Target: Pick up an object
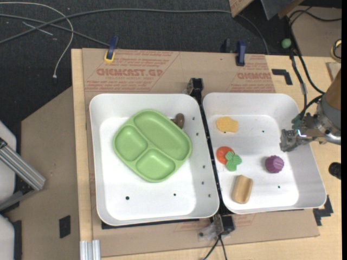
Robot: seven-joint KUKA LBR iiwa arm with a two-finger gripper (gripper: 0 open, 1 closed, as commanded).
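One tan cylinder [242, 189] lying near-upright in frame, long axis slightly tilted; pincer [287, 140] grip state indiscernible.

Even, bright overhead light, no hard glare. The 2 white bins [157, 213] read near-overexposed, their floors pale with little texture. Soft, short shadows sit under the green tray [153, 144] and beside the small items in the right bin. The dark floor [43, 64] at top left stays dim. Focus is mild throughout; the printed cardboard [162, 72] lettering looks slightly soft. Edges show little bending.
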